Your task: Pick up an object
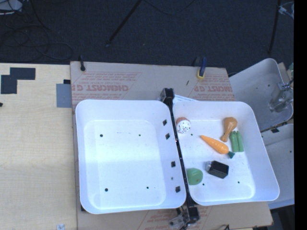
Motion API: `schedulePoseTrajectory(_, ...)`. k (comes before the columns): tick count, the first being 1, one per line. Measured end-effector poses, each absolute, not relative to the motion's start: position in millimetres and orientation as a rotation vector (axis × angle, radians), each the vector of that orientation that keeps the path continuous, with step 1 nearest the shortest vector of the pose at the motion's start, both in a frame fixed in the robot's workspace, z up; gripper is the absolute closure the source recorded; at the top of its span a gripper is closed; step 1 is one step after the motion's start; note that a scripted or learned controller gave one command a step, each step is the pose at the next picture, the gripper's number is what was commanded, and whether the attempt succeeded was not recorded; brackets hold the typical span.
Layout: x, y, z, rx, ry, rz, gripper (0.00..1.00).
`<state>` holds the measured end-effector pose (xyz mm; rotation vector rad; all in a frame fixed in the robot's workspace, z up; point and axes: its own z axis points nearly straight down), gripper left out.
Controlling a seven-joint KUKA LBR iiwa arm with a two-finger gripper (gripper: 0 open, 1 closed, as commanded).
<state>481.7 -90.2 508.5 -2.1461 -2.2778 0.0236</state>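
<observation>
The right bin (261, 176) holds several small objects. A white ball with reddish spots (183, 125) lies by the divider at the bin's upper left. An orange carrot (215, 144) lies slantwise in the middle. A tan drumstick-shaped piece (229, 127) sits just above it, touching a green ridged piece (236, 142) on the right. A black block (218, 168) rests lower in the bin, with a green round object (194, 176) to its left near the divider.
The left bin (84, 166) sits beside the right one on a cardboard sheet (144, 83). A yellow and blue clamp (202, 69) grips the cardboard's far edge. A grey metal plate (261, 87) stands at the right.
</observation>
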Motion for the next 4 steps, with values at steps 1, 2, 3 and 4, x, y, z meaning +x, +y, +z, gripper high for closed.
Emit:
schedulePoseTrajectory(1,482.4,-89.5,517.9,-2.137,-2.284,0.026,1.00)
schedulePoseTrajectory(2,483.1,-88.8,527.4,-2.128,-2.289,0.028,1.00)
schedulePoseTrajectory(3,483.9,-88.1,536.7,-2.120,-2.294,0.030,1.00)
schedulePoseTrajectory(4,484.7,-87.4,546.1,-2.113,-2.299,0.032,1.00)
